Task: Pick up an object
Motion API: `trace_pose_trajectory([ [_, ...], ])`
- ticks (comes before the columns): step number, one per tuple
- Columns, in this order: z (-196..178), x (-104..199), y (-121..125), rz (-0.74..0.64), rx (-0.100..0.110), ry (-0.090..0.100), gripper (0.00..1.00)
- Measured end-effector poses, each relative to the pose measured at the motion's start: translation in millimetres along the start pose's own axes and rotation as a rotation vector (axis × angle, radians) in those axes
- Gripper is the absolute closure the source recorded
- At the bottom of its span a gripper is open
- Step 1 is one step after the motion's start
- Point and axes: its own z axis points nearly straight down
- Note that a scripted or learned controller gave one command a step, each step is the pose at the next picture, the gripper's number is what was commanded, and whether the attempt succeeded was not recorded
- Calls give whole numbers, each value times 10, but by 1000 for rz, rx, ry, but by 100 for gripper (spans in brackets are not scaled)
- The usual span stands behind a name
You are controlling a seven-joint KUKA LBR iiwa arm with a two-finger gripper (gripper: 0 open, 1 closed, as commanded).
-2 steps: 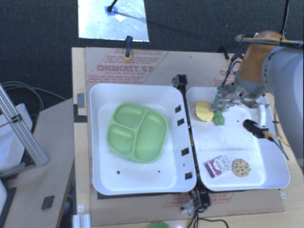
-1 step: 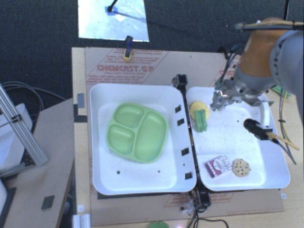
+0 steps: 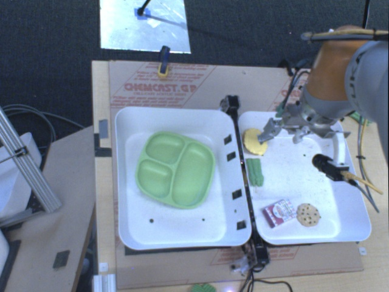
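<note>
bench (image 3: 152,81): brown board on top | left bin (image 3: 124,181) | right bin (image 3: 349,224) | bins touching, side by side

The arm (image 3: 364,66) is a thick, rounded grey tube wrapped by a broad orange band, narrowing to a grey metal end effector (image 3: 281,129) with slim silvery fingers (image 3: 266,132), while thin dark cables trail along its left side.

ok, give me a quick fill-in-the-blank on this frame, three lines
1. The green plate lies in the ____ bin.
2. The cookie lies beside the red-and-white ____.
3. The gripper hangs over the ____ bin, beside the yellow disc.

Missing words: left; packet; right
</note>
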Motion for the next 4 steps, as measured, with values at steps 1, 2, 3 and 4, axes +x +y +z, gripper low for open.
trace_pose_trajectory([
  [1, 817, -124, 574, -2, 0, -1, 0],
  [2, 1006, -76, 559, -2, 1, -1, 0],
  [3, 888, -79, 570, -4, -2, -2, 100],
  [4, 894, -79, 568, -5, -1, -2, 0],
])
